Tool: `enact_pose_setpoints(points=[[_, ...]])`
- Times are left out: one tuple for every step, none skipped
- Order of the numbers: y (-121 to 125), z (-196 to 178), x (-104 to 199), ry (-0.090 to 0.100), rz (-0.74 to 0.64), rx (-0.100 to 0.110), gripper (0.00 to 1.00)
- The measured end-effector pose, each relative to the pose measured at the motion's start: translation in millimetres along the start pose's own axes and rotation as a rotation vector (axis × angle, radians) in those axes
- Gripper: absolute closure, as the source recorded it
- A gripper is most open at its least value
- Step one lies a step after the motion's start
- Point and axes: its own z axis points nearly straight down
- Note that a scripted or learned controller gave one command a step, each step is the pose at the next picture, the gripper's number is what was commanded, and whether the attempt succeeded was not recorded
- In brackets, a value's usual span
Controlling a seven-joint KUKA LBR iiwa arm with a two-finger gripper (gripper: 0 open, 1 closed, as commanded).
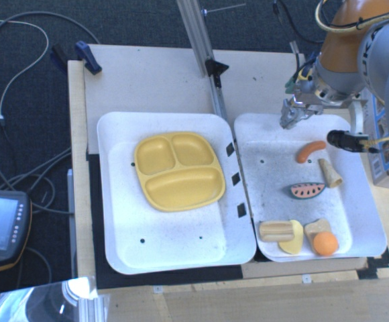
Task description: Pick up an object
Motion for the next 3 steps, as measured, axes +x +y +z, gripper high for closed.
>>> enact_pose_setpoints(points=[[2.3,-55.6,0.1,0.000,-0.001,-0.002,1.00],[-13.7,-69.7,53.0,0.005,-0.006,0.007,1.00],[-28.3,-79.9,102.5,0.005,-0.006,0.008,1.00]])
